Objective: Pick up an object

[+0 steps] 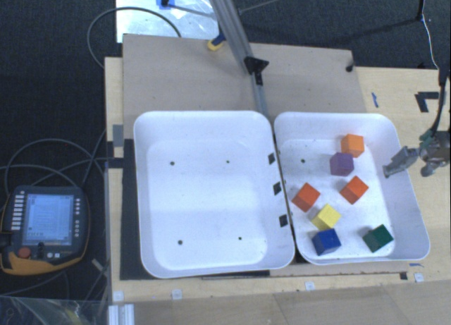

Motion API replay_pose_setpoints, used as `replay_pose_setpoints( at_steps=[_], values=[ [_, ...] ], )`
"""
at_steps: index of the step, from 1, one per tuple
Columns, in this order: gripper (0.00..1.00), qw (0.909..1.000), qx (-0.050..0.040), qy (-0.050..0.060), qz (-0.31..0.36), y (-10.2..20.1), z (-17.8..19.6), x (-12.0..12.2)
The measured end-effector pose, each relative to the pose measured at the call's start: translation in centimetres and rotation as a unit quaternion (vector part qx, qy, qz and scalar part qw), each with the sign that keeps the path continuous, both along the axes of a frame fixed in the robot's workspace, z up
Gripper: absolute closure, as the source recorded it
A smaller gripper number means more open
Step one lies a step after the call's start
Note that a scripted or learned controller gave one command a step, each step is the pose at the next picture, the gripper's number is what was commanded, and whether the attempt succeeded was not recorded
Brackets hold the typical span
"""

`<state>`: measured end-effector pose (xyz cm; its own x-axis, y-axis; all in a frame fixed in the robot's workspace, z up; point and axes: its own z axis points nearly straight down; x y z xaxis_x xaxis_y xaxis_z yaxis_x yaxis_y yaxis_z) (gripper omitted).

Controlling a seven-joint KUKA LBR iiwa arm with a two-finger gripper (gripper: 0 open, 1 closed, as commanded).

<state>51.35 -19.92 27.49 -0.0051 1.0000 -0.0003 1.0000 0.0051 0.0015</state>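
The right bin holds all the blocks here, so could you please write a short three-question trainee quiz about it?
1. True or false: the purple block lies in the left bin.
2. How many blocks lie in the right bin?
3. Which block sits nearest the bin's bottom right corner? A) yellow block B) green block C) blue block

Key
1. False: it lies in the right bin, just below the upper orange block.
2. Seven: three orange, one purple, one yellow, one blue, one green.
3. B. The gripper is at the bin's right rim, above the green block in the view and apart from every block.
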Motion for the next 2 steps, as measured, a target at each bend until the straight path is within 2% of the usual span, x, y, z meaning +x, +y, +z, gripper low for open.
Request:
replay_pose_setpoints(
  at_steps=[1,2],
  values=[
    [0.00,1.0000,0.0000,0.000,0.000,0.0,0.0,0.0],
    [0.00,1.0000,0.0006,0.002,-0.002,-0.2,-6.2,0.0]
  ],
)
